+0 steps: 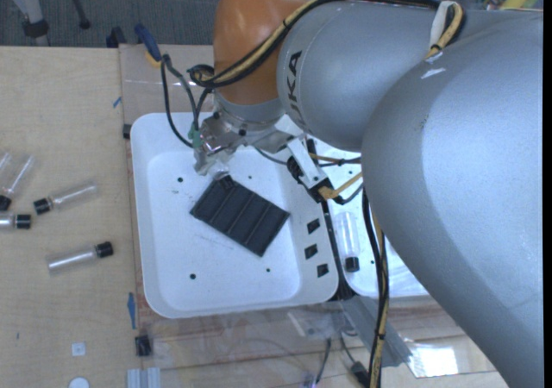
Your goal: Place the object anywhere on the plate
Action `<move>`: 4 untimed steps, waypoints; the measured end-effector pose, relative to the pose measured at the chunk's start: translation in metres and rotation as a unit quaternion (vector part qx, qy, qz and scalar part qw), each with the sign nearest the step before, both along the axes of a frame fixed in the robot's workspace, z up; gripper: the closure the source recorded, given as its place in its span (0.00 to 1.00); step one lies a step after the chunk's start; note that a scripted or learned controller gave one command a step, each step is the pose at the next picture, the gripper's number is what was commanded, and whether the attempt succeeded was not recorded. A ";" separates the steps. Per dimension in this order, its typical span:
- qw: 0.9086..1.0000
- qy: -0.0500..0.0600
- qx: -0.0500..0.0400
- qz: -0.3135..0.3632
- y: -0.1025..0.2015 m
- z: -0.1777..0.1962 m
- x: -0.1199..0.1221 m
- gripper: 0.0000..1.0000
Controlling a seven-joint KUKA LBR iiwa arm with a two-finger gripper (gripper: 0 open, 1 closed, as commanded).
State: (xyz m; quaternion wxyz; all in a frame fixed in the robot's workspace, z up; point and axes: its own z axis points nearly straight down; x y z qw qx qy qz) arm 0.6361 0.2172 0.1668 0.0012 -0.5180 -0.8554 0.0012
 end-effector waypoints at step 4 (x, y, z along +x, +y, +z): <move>0.957 -0.009 0.001 0.289 -0.013 -0.077 0.034 1.00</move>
